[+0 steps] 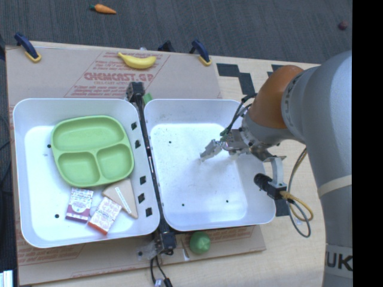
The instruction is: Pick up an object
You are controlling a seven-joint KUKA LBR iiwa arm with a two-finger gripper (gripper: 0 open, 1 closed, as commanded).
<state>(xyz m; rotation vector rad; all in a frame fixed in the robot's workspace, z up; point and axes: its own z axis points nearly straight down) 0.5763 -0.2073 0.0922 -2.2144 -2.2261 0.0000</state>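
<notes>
The left bin [24, 178] holds a green tray [93, 148] near its back edge. In its front part lie 2 small packets [79, 204] [105, 214] and a wedge [121, 200]. On the table [179, 76] a banana [137, 59] lies at the back edge, and a green ball [200, 242] lies at the front edge, outside the bins. The right bin [197, 211] carries the end effector [210, 150], low over its right part. I cannot tell if it is wide or narrow, and I see no object in it. So I judge that the pick is not done: the things to pick are all in the left bin, well apart from it. The reach and the grasp are left.
</notes>
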